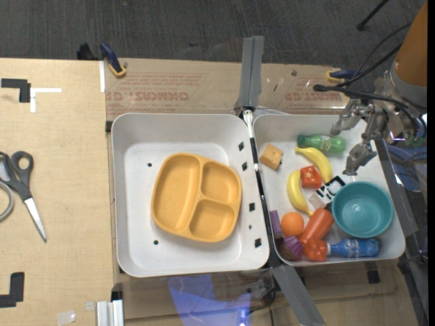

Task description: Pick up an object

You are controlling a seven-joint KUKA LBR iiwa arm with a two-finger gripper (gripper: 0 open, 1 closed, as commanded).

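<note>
Gripper (355, 140) spread open, pinching nothing, above right bin (272, 124) near green bottle (323, 142), banana (317, 159), teal bowl (362, 209).

White bins (129, 202); yellow-orange divided plate (196, 197); teal bowl (362, 210); yellow bananas (296, 191); green bottle (323, 142); orange ball (292, 223); tan desk (51, 182).

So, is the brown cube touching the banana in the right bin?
Apart. The camera view shows bare white bin floor between the brown cube and the nearest banana.
</note>
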